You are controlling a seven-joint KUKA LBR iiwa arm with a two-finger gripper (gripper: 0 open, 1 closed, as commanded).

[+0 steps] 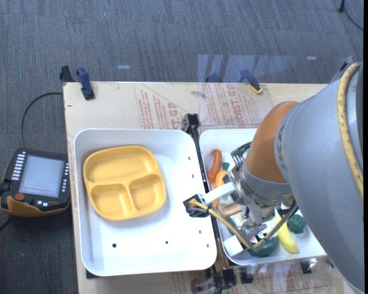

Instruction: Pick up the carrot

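Observation:
A long reddish-orange carrot [216, 159] lies along the left wall of the right bin [233, 254]. A brighter orange piece [221, 179] sits just below it, partly under the arm. The grey arm with its orange band [267, 152] hangs low over this bin and covers most of it. The gripper [250, 228] points down at the bin's near middle, to the right of and nearer than the carrot, wrapped in cables and largely hidden by the wrist. I see nothing held in it.
A yellow divided plate [124, 181] lies in the left bin [141, 259]. A yellow banana [288, 241] and green pieces [297, 223] lie near the right bin's front. A teach pendant [37, 182] lies on the floor at the left. Clamps [84, 82] grip the bench's far edge.

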